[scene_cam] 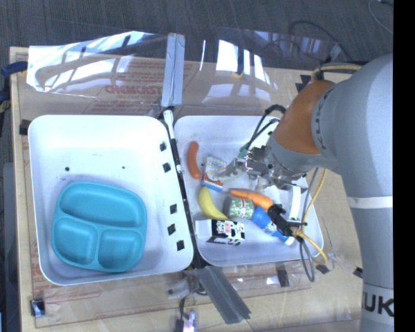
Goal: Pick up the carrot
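I'm looking down on the bench (pixel 332 282) and both white bins are sitting side by side. The left bin (pixel 90 137) is carrying a blue divided tray (pixel 99 225) in its lower half. The right bin (pixel 221 126) is holding all the clutter, and that is where the arm (pixel 353 116) is reaching in from the right, its orange band (pixel 301 120) showing above the wrist.

The carrot (pixel 252 197) is lying in the right bin's lower middle, orange, running roughly left to right and tilting down toward the right. It is resting just above a green can (pixel 239 209) and touching or overlapping a blue bottle-like thing (pixel 270 223) at its right end. The gripper (pixel 258 166) is hanging just above the carrot, over the middle of the bin. I cannot tell how the jaws are standing; cables and dark wrist hardware are crowding that spot, and I'm seeing nothing clearly between them.

Left of the carrot, a yellow banana (pixel 209 204) is curving beside the can. Below it a black-and-white patterned carton (pixel 227 231) is lying near the bin's front wall. Higher up, a red sausage (pixel 193 159) is standing nearly upright in the view, near the wall between the bins, and a small crinkled packet (pixel 214 166) is sitting between it and the gripper.
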Available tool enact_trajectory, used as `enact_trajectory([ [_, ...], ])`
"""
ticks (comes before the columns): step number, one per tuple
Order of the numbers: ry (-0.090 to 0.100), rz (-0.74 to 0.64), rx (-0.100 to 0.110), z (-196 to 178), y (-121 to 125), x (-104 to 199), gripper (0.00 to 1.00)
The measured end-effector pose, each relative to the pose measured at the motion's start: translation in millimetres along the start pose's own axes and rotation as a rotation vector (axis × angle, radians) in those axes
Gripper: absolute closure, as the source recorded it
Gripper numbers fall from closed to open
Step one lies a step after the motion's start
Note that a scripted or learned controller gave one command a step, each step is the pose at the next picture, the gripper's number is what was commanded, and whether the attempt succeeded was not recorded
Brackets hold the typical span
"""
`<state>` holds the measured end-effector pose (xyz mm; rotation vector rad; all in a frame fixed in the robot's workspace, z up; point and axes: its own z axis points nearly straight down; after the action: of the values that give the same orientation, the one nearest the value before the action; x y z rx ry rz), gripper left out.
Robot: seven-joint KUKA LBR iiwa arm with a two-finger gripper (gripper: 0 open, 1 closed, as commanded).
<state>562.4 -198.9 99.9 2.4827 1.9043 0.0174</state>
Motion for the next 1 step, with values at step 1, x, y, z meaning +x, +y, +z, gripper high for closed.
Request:
enact_trajectory([
  [1,-0.002,0.176,0.018,7.1,-44.0,-11.2,0.00],
])
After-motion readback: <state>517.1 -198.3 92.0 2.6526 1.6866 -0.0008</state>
